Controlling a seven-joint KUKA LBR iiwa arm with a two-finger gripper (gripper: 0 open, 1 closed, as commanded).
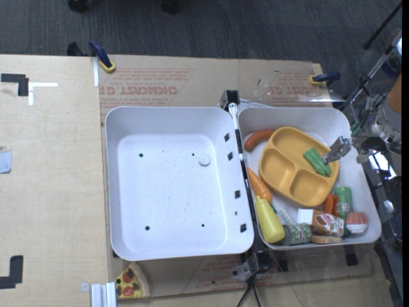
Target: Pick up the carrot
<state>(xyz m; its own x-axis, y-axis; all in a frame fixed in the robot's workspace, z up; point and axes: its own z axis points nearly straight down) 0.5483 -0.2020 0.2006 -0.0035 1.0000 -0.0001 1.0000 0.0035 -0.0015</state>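
One orange carrot (259,185) lies beside one yellow plastic divided tray (291,171) in the right of two white bins (358,178). I cannot tell how the jaws (339,149) stand.

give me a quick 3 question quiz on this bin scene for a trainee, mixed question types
1. True or false: the carrot lies in the left bin.
2. Multiple choice: the green piece rests on
A. the yellow divided plate
B. the cardboard
C. the left bin's floor
3. Short answer: which object stands at the near left corner of the right bin, just below the carrot?

Key
1. False: it lies in the right bin, along its left wall beside the plate.
2. A
3. The yellow bottle.

The pincer is at the plate's right edge, near the green piece.
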